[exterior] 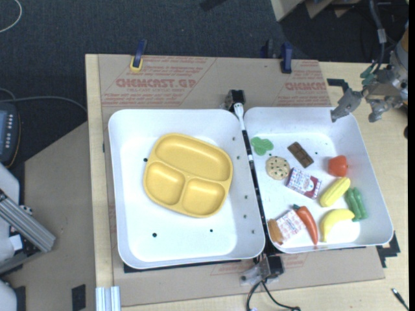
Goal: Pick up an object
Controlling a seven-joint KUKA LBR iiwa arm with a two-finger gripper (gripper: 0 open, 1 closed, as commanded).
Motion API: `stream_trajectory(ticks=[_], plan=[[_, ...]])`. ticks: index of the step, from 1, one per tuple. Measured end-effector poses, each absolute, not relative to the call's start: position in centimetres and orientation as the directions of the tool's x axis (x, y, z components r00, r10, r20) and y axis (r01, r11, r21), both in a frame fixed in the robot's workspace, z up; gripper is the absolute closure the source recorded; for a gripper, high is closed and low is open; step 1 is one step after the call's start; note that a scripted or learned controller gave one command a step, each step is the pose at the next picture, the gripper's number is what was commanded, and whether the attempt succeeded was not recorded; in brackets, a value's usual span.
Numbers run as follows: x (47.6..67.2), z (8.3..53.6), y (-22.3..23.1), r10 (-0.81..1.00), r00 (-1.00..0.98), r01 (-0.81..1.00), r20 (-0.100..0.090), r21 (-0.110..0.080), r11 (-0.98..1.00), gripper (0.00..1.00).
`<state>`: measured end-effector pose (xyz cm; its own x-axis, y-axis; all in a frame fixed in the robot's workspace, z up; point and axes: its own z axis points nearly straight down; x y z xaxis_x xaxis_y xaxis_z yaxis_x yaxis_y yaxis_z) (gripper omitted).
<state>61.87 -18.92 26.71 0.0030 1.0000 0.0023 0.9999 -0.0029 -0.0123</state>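
Camera view: grey two-finger hand at the far right corner of the right shallow white bin, fingers spread, nothing between them. Right bin holds: round chocolate-chip cookie, red tomato, yellow banana. Left shallow white bin holds a yellow three-compartment plastic tray.

1. The bench, a tan board with red lettering, lies left of and below the claw.
2. Two white bins rest on it side by side: the right bin just beneath the claw, the left bin well to the claw's left.
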Motion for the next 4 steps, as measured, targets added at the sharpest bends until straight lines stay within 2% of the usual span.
stream_trajectory(ticks=[1,2,4], plan=[[62.1,27.5,-18.9,1.000,0.000,1.000,-0.001,0.001,0.000,0.00],[63.0,22.1,-18.3,1.000,-0.002,1.000,0.001,-0.004,0.002,0.00],[63.0,13.6,-18.1,1.000,-0.001,1.000,0.001,-0.003,0.001,0.00]])
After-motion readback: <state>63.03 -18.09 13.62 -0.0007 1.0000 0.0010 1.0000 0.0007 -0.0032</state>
